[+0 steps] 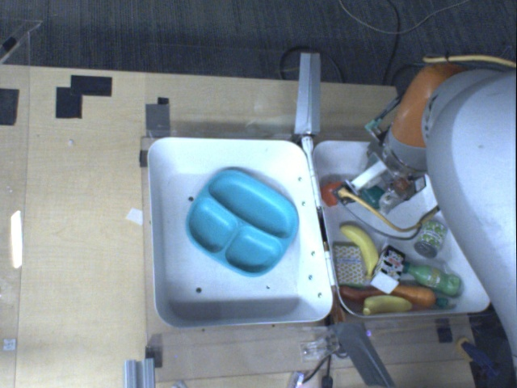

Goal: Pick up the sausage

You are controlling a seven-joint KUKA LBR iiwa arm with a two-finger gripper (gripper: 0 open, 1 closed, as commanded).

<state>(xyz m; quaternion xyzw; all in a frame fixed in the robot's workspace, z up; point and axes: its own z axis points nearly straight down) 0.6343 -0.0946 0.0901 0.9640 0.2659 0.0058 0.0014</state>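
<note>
We could not tell whether the gripper (386,191) was spread or pressed together; it hung low over the far part of the right bin (452,253), its tip lost among the wrist hardware and a yellow cable (373,207); the grey arm (477,168) came in from the right and covered much of that bin's right side, with the orange band (414,107) above the wrist. The sausage (404,295), a reddish-brown length, lay along the bin's near wall, well apart from the gripper; a yellow piece (386,305) lay against it on the near side, and we could not separate their ends cleanly. Around it we noted a banana (361,247), a patterned packet (349,263) just beside the banana, a green bottle (432,279), a small can (432,236) at the arm's edge, a small black-and-white item (388,263) too small to identify, and a red object (334,192) partly hidden near the gripper. The left bin (174,217) held a blue divided plate (242,221), lying flat, three compartments visible.
</note>
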